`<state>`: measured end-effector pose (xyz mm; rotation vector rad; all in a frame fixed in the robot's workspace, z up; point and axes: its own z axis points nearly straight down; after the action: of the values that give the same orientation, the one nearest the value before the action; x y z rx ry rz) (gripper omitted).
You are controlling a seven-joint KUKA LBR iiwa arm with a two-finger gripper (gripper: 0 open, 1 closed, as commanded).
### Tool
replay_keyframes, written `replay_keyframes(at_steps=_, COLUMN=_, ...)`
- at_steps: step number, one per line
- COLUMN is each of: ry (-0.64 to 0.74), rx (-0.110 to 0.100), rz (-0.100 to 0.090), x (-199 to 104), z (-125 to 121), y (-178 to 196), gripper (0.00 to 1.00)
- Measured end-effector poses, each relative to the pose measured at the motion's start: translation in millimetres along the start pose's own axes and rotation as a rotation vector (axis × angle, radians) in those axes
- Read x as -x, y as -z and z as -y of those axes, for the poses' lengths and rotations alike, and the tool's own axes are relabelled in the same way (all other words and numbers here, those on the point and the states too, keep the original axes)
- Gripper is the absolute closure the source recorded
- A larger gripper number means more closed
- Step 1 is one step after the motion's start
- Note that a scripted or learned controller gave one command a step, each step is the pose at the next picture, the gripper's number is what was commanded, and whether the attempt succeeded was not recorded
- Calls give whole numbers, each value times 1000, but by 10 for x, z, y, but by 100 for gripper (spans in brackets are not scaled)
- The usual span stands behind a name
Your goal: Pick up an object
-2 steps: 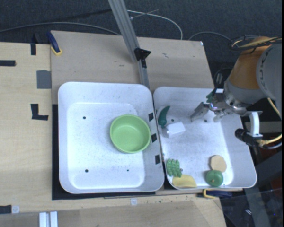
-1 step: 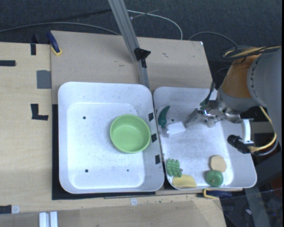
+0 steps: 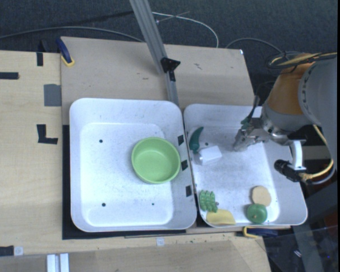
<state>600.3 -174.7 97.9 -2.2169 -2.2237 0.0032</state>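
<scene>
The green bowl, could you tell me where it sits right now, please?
The green bowl lies in the left bin, toward that bin's right side, near the wall shared with the right bin.

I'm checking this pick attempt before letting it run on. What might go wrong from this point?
The hand hangs over a bare patch of the right bin, so closing here would likely grab nothing. The nearest items, a white block and a dark green piece, sit close together by the bin's left wall, so a grasp there may nudge one or catch both. The green ball near the front rim could roll away if touched.
</scene>
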Motion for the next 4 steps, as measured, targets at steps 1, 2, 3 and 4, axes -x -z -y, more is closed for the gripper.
replay_keyframes(at_steps=1, ry=-2, rx=6, rz=1, x=51, z=-91, y=507, gripper=100)
replay_keyframes(at_steps=2, ry=-2, rx=6, rz=1, x=65, z=-49, y=947, gripper=100)
replay_keyframes(at_steps=3, ry=-1, rx=7, rz=1, x=65, z=-130, y=1402, gripper=100)
replay_keyframes(at_steps=4, ry=4, rx=1, rz=-2, x=-530, z=-204, y=1302, gripper=100)
